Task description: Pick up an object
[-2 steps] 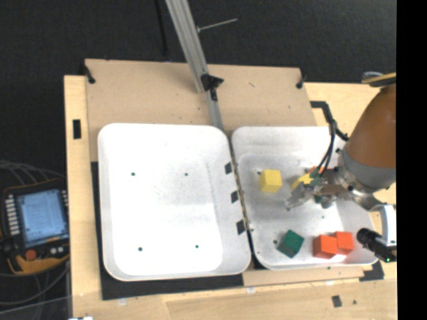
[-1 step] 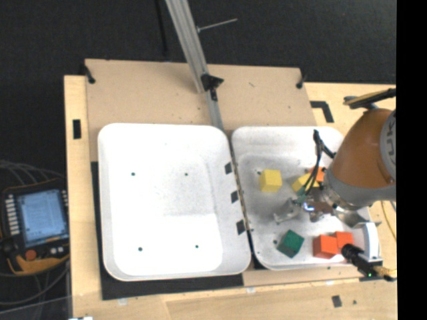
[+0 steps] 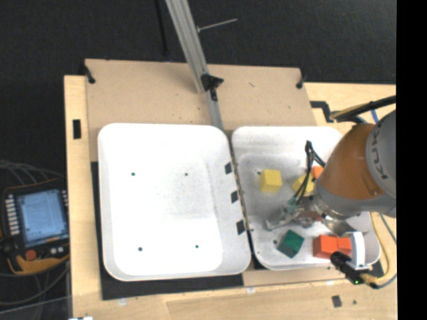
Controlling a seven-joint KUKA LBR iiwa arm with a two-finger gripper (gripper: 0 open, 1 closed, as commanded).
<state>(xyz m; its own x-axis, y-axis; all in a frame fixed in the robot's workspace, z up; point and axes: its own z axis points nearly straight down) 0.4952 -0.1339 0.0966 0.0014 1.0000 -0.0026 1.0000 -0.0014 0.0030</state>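
In the right bin [image 3: 280,136] lie a yellow block [image 3: 270,180], a green block [image 3: 290,243] and an orange block [image 3: 331,245]. A second yellow piece [image 3: 303,186] and a small orange piece [image 3: 317,172] peek out from under the arm. My gripper [image 3: 285,219] hangs low over the bin's middle, just above the green block and below the yellow block. Nothing shows in its grasp. The orange-banded wrist [image 3: 350,172] hides the bin's right side.
The left bin [image 3: 107,179] sits beside the right one, with a divider with black clips [image 3: 235,195] between them. A slanted metal rail [image 3: 190,42] stands at the back. A teach pendant [image 3: 37,219] rests off the bench at left.
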